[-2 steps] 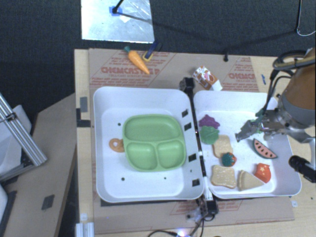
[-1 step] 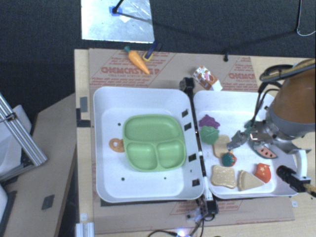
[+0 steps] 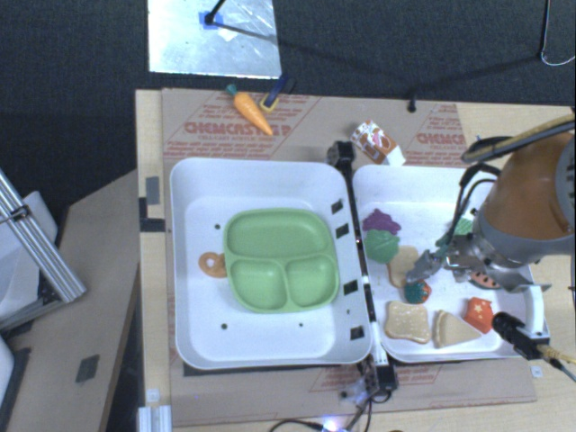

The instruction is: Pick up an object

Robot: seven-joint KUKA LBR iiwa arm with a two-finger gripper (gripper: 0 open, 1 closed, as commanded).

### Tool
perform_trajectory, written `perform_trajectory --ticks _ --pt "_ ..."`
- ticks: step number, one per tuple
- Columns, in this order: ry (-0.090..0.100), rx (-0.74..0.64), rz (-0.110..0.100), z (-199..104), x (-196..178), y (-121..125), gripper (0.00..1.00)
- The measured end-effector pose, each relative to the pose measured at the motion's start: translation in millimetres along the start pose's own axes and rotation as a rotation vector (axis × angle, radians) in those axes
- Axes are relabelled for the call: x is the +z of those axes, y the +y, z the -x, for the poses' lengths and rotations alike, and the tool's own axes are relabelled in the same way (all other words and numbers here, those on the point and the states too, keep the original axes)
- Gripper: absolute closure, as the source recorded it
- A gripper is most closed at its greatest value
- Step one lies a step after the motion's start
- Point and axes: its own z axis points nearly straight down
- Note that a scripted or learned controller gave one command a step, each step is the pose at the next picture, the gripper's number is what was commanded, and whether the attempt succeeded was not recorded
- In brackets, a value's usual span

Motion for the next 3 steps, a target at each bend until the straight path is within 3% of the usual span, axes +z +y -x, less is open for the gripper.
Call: perform_trajectory --ticks 1,2,3 --pt "0.001 0.001 -0.001 6.0 50.8 -8.7 0.00" --pt "-0.002 0.000 0.011 6.3 67.7 -5.8 0.00" --pt "-0.002 -0.001 0.008 6.0 58.4 -7.0 1.00"
